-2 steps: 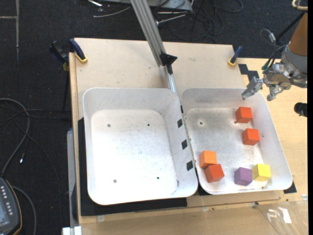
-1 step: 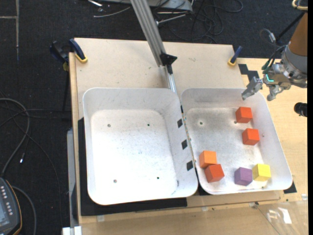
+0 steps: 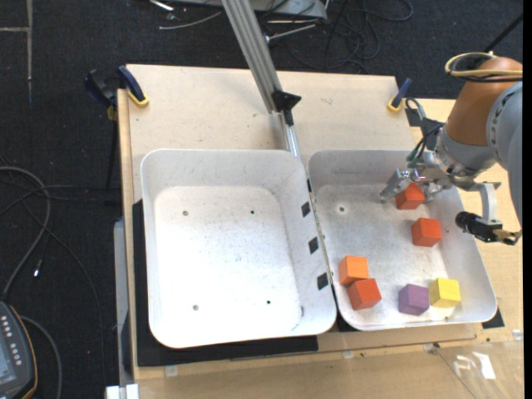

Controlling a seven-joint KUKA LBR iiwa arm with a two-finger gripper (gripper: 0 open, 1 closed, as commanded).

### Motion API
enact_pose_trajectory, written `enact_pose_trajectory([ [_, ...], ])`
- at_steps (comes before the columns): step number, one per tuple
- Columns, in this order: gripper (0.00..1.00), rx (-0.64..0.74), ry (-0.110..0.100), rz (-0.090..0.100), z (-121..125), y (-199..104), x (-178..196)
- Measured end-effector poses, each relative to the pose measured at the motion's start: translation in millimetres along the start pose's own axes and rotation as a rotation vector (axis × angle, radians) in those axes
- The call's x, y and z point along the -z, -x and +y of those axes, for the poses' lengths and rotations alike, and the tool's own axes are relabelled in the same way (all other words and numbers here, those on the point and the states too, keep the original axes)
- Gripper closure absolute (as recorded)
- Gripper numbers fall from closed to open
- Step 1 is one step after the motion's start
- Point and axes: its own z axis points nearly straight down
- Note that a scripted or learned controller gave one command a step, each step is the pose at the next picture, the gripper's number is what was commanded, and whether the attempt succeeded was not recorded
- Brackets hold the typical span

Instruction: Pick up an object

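two shallow white bins sit side by side on the surface (image 3: 208, 106); the left bin (image 3: 158, 223) shows bare floor, and every block lies in the right bin (image 3: 332, 173). going left to right in that bin: an orange block (image 3: 354, 268) with a red-orange block (image 3: 364, 293) touching it just below, then a purple block (image 3: 413, 299) beside a yellow block (image 3: 445, 292) at the near edge, and a lone orange-red block (image 3: 426, 231) nearer the middle. further back a red block (image 3: 409, 196) sits right under the tool (image 3: 413, 183), which hangs from the grey arm (image 3: 486, 127) coming in from the right. the red block looks to be between the tool's fingers, so i judge the tool to be clenched on it, though whether the block rests on the bin floor or is raised off it is hard to tell from this slant

judged as a grasp-and-lift step, doing it well means keeping the fingers squeezed on opposite flat faces of the red block, not on corners, and rising straight up with no sideways drag, so the block cannot twist out. the neighbours are well apart, so nothing should be knocked. the back wall of the right bin is near, so the lift should stay vertical until the block is above the rim
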Motion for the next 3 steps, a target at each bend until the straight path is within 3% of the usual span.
enact_pose_trajectory([
  [1,1.0,0.001,0.009,-0.003,2,0,15],
  [2,1.0,0.003,0.007,-0.002,23,-52,7],
  [3,1.0,0.006,0.014,0.003,3,-158,109],
])
